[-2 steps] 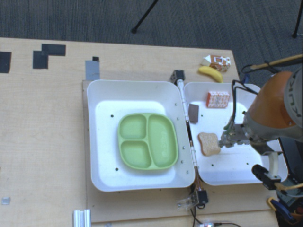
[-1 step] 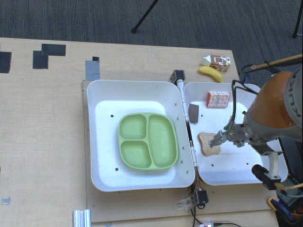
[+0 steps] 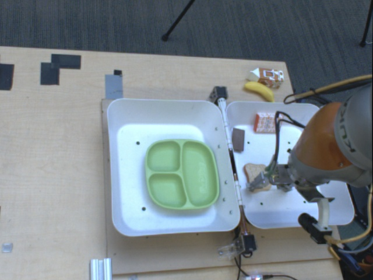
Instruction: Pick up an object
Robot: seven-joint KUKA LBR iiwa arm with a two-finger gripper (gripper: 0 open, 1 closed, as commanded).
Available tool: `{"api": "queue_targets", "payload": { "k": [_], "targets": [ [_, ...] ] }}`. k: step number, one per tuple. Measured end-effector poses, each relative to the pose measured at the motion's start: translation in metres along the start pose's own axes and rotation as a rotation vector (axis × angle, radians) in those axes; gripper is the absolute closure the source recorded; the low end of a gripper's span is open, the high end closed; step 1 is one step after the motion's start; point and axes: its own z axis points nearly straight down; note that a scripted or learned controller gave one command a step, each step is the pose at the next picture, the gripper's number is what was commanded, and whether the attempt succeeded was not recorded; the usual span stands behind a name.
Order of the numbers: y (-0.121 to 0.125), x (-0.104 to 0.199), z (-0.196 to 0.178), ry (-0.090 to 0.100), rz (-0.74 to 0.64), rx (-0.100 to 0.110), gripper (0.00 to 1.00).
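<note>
The gripper (image 3: 260, 181) sits low in the right bin (image 3: 280, 214), its tips against a slice of bread (image 3: 253, 171) near the bin's left wall; whether it clasps the bread I cannot tell.

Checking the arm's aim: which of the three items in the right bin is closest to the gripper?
The tan bread slice: the gripper is right at its lower edge. The dark brown block and the red-and-white box lie farther up the right bin.
</note>
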Motion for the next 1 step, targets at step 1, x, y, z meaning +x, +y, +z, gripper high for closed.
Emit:
{"api": "queue_targets", "payload": {
  "k": [1],
  "targets": [
    [0.0029,0.0002,-0.0121,-0.001,-0.004,-0.008,1.00]
  ]
}}
